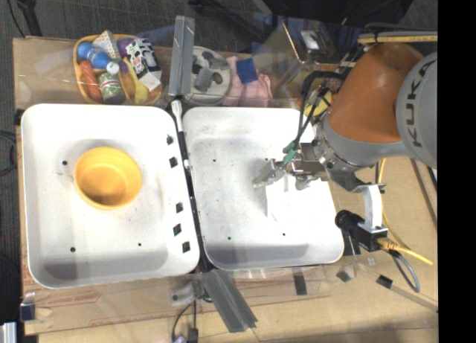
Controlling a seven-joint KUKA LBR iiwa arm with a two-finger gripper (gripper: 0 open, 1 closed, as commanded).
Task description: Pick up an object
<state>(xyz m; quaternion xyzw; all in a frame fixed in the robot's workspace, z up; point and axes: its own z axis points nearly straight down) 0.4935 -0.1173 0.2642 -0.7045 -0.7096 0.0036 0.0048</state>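
Grey KUKA arm with an orange band (372,103) reaches in from the right, above the right shallow white plastic bin (223,245). Its end effector (269,174) hangs over the bin's middle; whether its fingers are spread or closed cannot be determined, and no object is visible between them. One round yellow bowl (108,176) rests upright in the left shallow white plastic bin (44,260). Behind the bins, a yellow basket of small items (119,68) stands on the tabletop (416,312).
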